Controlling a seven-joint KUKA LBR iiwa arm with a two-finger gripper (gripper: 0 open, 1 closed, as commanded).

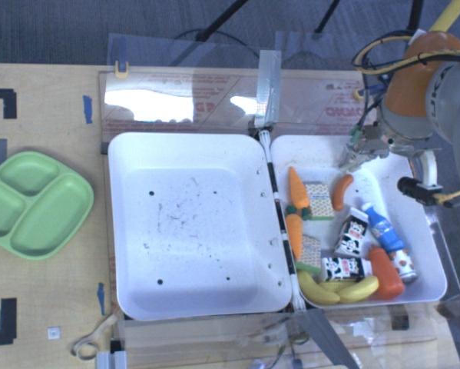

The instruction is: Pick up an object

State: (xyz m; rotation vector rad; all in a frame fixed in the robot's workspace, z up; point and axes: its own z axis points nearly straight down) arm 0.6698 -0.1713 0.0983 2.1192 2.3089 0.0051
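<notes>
I see my hand (360, 154) at the upper right; I cannot tell its state. Just beside it, in the right bin (437, 283), lies a small sausage (340, 192). It looks light and smooth, so I'd pinch its middle.

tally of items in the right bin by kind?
Carrots: 2
Bananas: 2
Cow-print cartons: 2
Blue-and-white bottle: 1
Orange sausage-shaped piece: 1
Red-orange piece: 1
Sponge-like pads: 2
Total: 11
</notes>
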